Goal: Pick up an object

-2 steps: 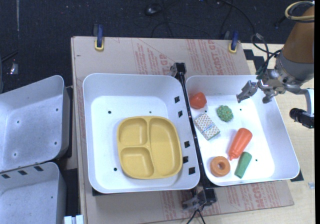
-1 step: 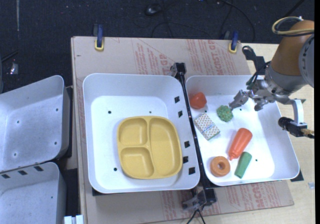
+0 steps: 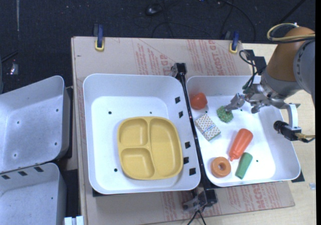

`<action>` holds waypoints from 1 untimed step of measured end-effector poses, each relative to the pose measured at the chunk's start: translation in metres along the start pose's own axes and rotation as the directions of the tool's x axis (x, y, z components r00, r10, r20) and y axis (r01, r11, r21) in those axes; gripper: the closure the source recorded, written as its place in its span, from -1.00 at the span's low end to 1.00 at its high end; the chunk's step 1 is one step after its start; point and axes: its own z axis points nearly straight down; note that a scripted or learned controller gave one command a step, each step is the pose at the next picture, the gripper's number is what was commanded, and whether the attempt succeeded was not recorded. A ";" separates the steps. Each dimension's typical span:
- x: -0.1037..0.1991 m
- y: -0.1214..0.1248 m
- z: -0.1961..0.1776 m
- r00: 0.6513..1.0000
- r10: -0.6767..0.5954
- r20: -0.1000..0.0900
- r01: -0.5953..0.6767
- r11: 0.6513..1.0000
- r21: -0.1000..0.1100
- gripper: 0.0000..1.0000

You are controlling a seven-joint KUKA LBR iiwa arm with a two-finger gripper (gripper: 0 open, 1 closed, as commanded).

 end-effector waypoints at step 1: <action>0.002 0.003 -0.014 1.000 -0.004 0.000 0.004 1.000 -0.008 1.00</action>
